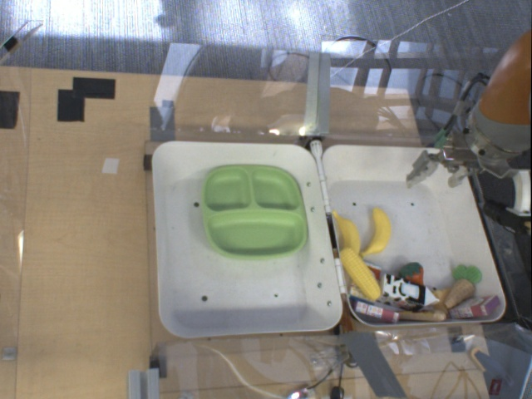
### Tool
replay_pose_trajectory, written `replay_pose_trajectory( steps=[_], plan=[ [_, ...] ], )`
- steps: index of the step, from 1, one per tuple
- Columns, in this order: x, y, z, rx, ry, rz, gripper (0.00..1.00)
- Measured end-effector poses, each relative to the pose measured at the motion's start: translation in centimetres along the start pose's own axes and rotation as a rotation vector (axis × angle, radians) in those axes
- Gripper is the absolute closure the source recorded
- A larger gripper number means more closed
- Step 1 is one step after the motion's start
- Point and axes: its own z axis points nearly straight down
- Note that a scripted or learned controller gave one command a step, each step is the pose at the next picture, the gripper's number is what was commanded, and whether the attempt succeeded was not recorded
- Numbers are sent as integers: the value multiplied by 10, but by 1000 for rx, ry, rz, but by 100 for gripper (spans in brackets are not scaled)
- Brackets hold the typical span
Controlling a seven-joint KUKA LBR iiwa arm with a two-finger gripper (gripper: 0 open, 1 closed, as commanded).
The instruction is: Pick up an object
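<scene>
Contents, right bin: toy food gathered at its near edge and near-left corner.

- Banana, yellow, nearest the bin's middle and lying clear of the heap. Long axis runs from far edge to near edge, gently curved, upper tip toward the far edge. Likely light, hollow plastic, stiff and smooth; probably slippery. Best taken across the middle of its width, fingers square to the long axis.
- Second banana, just beside the first, against the left wall, partly overlapped by the corn.
- Corn cob, yellow, long axis slanting toward the near edge; touching the heap below it.
- Black-and-white carton, a brown cone-shaped piece, a green piece and pink-ended items along the near edge, packed together; too crowded for a clean hold.

Contents, left bin: green divided plate, flat, at centre.

Gripper, above the right bin's far-right corner, well apart from the toys, fingers spread, nothing between them.

Status: no object lifted yet.
</scene>
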Motion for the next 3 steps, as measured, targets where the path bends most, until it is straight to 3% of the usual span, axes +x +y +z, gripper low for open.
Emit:
replay_pose_trajectory(
  steps=[1,2,3],
  plan=[
    [63,-58,95,-4,0,-12,0],
    [65,-55,83,-11,3,-10,100],
    [123,-40,2,-1,1,91,100]
  ],
)
